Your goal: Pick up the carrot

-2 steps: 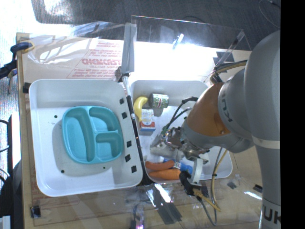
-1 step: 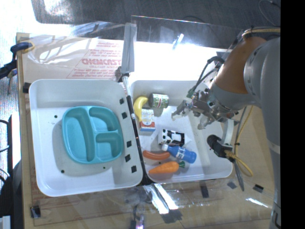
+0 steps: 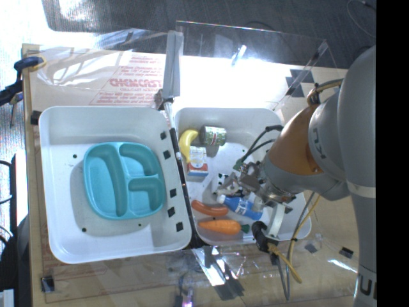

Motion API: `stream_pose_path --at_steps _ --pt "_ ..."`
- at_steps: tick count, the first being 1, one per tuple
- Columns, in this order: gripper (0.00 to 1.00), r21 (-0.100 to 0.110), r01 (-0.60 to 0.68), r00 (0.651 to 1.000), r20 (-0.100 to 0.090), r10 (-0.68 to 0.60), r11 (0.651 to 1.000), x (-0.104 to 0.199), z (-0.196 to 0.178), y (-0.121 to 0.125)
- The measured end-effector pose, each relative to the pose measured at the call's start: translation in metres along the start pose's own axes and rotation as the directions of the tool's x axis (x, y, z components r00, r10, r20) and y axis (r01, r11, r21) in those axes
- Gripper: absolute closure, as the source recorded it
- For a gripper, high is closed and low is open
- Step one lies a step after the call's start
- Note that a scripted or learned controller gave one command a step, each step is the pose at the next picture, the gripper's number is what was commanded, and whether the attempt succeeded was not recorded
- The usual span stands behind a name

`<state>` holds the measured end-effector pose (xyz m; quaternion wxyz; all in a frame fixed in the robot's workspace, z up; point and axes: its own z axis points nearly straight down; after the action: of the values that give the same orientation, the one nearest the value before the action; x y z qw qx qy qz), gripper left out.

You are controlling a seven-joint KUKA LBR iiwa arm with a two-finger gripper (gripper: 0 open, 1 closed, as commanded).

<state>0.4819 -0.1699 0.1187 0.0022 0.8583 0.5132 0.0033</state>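
Note:
The carrot (image 3: pixel 219 226) is orange and lies flat near the front wall of the right bin (image 3: pixel 268 117). Just behind it lies a red sausage (image 3: pixel 208 208). My gripper (image 3: pixel 229 187) hovers low over the middle of the right bin, behind and slightly right of the carrot and apart from it. A blue and white bottle (image 3: pixel 246 208) lies right under the wrist, beside the carrot's right end.
A yellow banana (image 3: pixel 186 143), a greenish can (image 3: pixel 214 135) and a small carton (image 3: pixel 197 162) sit at the back left of the right bin. The left bin (image 3: pixel 57 146) holds a teal divided tray (image 3: pixel 124 179). Cables hang from the arm over the right bin's front right corner.

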Motion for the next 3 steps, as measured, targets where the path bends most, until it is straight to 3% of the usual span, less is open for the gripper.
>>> stream_pose_path --at_steps 1,2,3 --pt "0.00 0.004 0.387 0.922 0.000 -0.387 0.922 0.003 -0.005 -0.005" --pt "0.00 -0.030 0.398 0.917 0.022 -0.397 0.917 0.056 0.014 -0.027" --pt "0.00 0.007 0.466 0.885 0.000 -0.466 0.885 0.015 -0.110 -0.012"
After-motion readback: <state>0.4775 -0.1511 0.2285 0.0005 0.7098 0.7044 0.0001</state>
